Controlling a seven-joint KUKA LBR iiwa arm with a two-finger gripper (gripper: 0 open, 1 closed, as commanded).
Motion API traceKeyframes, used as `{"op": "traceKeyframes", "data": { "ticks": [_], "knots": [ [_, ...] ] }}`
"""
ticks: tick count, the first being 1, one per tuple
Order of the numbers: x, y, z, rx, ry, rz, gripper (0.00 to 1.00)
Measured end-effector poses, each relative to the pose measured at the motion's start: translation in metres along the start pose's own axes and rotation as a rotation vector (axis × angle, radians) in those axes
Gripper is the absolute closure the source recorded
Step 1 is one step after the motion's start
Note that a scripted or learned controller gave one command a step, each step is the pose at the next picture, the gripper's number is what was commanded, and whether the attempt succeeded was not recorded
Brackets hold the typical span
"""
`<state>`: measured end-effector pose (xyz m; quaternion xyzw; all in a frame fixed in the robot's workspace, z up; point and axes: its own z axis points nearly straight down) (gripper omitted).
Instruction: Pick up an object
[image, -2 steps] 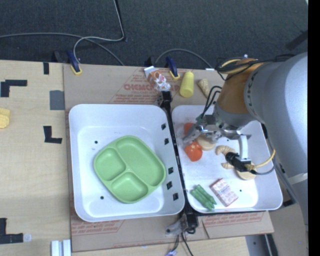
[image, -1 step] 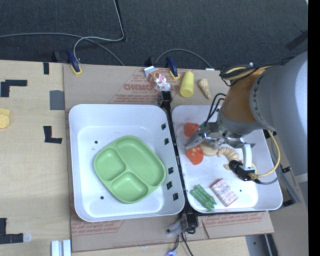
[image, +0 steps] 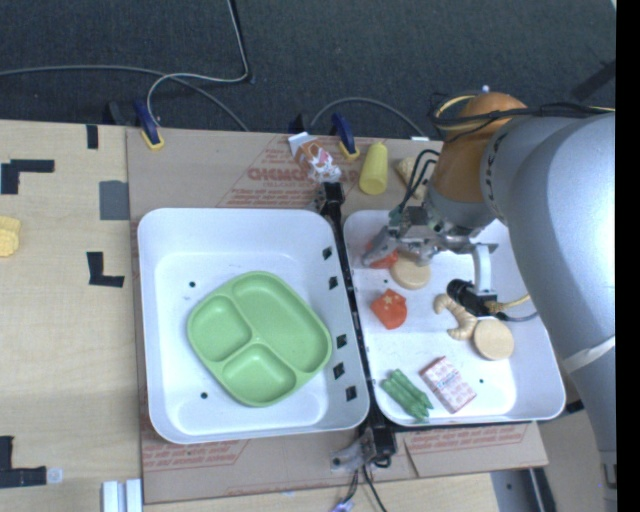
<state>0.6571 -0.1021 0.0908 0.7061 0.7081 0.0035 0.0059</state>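
We watch the claw (image: 400, 245) hover low over the right bin (image: 530, 385), its spread unreadable to us, a pale round piece (image: 409, 273) just beneath it. We judge this the approach; descent and closing remain.
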Motion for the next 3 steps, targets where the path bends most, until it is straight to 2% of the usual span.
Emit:
{"op": "traceKeyframes", "data": {
  "ticks": [1, 2, 3],
  "knots": [
    [-0.0022, 0.0143, 0.0007, 0.005, 0.001, 0.0, 0.0],
    [0.0036, 0.0145, 0.0, 0.002, -0.003, 0.001, 0.0],
    [0.0066, 0.015, -0.0087, 0.001, 0.001, 0.0, 1.0]
  ]
}}
